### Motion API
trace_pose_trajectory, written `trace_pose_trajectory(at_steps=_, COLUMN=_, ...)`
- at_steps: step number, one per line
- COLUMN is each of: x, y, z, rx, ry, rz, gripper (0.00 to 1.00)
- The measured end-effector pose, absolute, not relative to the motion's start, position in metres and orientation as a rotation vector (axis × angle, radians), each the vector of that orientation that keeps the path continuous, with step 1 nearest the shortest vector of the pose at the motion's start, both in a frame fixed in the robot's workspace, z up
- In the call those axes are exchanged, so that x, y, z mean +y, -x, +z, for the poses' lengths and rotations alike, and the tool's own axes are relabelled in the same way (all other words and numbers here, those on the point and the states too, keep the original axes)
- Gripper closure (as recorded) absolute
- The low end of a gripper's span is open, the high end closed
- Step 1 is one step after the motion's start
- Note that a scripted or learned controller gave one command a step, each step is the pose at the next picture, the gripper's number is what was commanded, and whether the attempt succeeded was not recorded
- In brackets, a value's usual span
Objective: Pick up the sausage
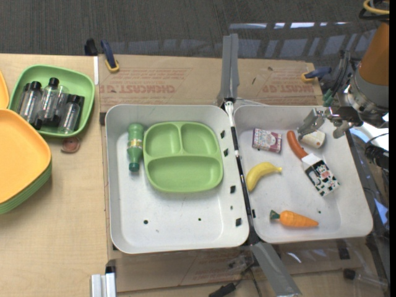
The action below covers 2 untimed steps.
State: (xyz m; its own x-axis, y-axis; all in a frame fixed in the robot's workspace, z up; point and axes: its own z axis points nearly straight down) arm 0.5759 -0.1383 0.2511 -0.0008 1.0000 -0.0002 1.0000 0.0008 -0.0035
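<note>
Wooden bench (55,240) under dark carpet, with cardboard sheet (204,82) beneath two shallow white bins set side by side. Left bin (179,231): holds a green divided plate (183,156) near its far centre and a green bottle (135,145) lying just left of the plate. Right bin (346,218): holds six loose items. Arm (374,67), grey with orange band, enters from the right; its gripper (312,125) hangs over the far right part of this bin, fingers slightly apart with nothing seen between them. Orange plates (21,159), stacked, at the bench's left edge. Green tray (52,99) of dark-capped bottles, far left. Carrot (295,219), near side of right bin. Banana (262,173), left-centre. Black-and-white packet (320,175), right of centre. Sausage (296,144), red, lying just left of and below the gripper, touching the packet's far end. Pink box (267,140), left of the sausage. Cream lump (313,139), just right of the sausage.
</note>
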Motion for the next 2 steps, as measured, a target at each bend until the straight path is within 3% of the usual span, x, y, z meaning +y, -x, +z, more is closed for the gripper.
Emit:
trace_pose_trajectory(at_steps=1, x=-0.158, y=-0.623, z=0.104, rx=-2.051, ry=2.381, rz=0.001, gripper=0.0)
trace_pose_trajectory(at_steps=2, x=-0.13, y=-0.652, z=0.098, rx=-2.291, ry=2.161, rz=-0.002, gripper=0.0)
